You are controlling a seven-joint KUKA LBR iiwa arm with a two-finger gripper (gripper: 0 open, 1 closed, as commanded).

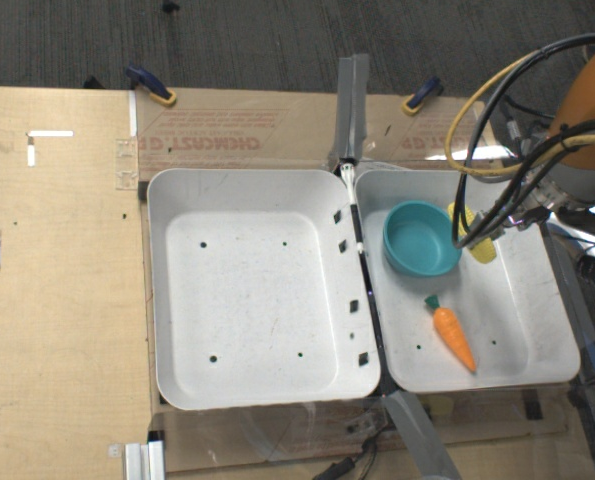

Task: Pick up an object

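Observation:
The right bin (517,363) holds three things. A teal bowl (421,238) stands upright near its back left. In front of the bowl an orange toy carrot (454,336) with a green stub lies pointing toward the front right. A yellow object (482,248) sits just right of the bowl, partly hidden by cables. My arm (585,108), with its orange band, comes in at the right edge. My gripper (565,208) hangs above the bin's back right rim, apart from all three things and mostly hidden behind cables.
The left bin (252,193) lies beside the right one, with a grey divider (355,268) between them. Black and yellow cables (492,148) loop over the right bin's back. Two clamps (149,84) grip the bench's far edge. Bare wooden bench (57,268) lies at left.

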